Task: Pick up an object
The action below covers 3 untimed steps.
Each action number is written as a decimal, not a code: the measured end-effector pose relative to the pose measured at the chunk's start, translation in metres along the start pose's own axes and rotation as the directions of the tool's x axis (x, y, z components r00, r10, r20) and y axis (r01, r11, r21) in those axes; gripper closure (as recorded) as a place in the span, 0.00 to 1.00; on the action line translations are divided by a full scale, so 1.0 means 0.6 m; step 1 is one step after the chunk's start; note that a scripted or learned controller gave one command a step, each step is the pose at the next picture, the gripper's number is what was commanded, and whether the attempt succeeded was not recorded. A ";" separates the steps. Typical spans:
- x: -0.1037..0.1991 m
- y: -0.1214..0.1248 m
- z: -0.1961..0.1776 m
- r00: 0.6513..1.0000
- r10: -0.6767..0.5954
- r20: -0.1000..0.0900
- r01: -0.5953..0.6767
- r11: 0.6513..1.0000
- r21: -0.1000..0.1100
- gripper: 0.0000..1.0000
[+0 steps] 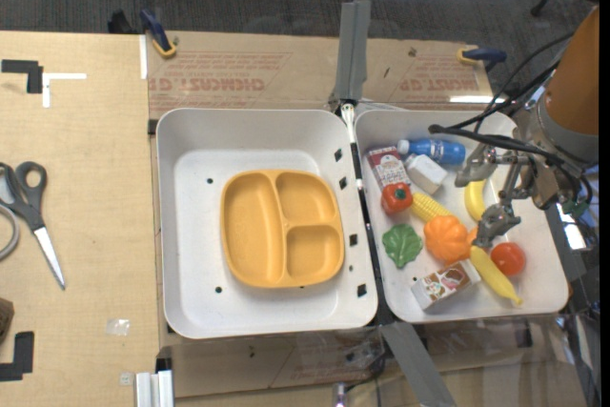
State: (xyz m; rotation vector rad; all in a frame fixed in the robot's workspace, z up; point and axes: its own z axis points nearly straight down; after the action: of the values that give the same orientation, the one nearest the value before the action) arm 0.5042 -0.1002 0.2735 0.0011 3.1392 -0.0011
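My gripper (pixel 488 195) hangs over the right bin (pixel 548 300), its two fingers spread apart, one near a yellow banana (pixel 474 198) and one beside an orange fruit (pixel 448 238). Nothing sits between the fingers. Below it lie a red tomato (pixel 508 258) and a second banana (pixel 494 274). Further left in the same bin are a corn cob (pixel 428 205), a red pepper (pixel 396 198), a green leafy piece (pixel 403 245), a red carton (pixel 386 168), a blue bottle (pixel 435 149), a white block (pixel 426 174) and a small box (pixel 444 285).
The left bin (pixel 181 205) holds a yellow divided plate (pixel 283 228). Scissors (pixel 36 219) lie on the wooden bench at the far left. Blue clamps (pixel 158 32) grip the cardboard behind the bins. Cables trail at the right.
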 end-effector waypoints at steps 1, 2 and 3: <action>0.044 -0.003 0.248 0.995 -0.097 -0.001 0.097 0.995 -0.001 0.00; -0.038 0.005 0.282 0.998 -0.062 -0.001 0.062 0.998 0.001 0.00; -0.093 0.010 0.298 0.999 -0.032 0.004 0.032 0.999 0.000 0.00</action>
State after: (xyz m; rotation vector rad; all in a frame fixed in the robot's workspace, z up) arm 0.5603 -0.0947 0.0945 -0.0490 3.1347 -0.0010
